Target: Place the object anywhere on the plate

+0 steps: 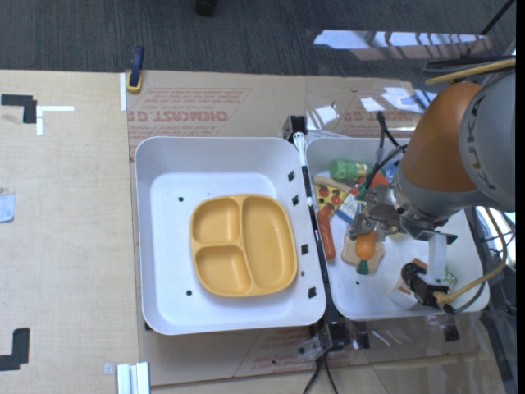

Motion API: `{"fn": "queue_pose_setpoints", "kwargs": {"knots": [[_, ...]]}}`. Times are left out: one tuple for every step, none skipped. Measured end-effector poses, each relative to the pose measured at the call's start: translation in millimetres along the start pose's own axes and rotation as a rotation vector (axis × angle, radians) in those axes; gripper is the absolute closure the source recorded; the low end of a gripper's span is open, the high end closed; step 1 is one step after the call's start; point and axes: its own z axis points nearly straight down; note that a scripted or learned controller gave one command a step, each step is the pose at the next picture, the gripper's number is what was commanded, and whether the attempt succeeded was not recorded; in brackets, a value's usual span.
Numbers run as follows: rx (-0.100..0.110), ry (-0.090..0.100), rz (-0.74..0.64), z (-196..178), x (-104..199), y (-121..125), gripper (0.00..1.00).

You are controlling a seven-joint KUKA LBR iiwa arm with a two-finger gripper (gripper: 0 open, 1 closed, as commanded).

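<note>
The gripper (367, 226) hangs low in the right white bin (467, 253), directly over a small orange round toy (365, 245); whether it grasps anything cannot be told. The orange toy rests on a tan flat piece (364, 258). Just beside lie a long orange-red sausage-shaped toy (327, 230), a pizza-slice toy (330, 194) and a green toy (349, 169). The yellow three-compartment plate (244, 245) sits in the left white bin (156, 220), well apart, on the tabletop (66, 220).
</note>
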Motion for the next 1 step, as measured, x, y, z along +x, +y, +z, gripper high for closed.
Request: {"fn": "queue_pose_setpoints", "kwargs": {"knots": [[0.000, 0.000, 0.000, 0.0, 0.0, 0.0, 0.00]]}}
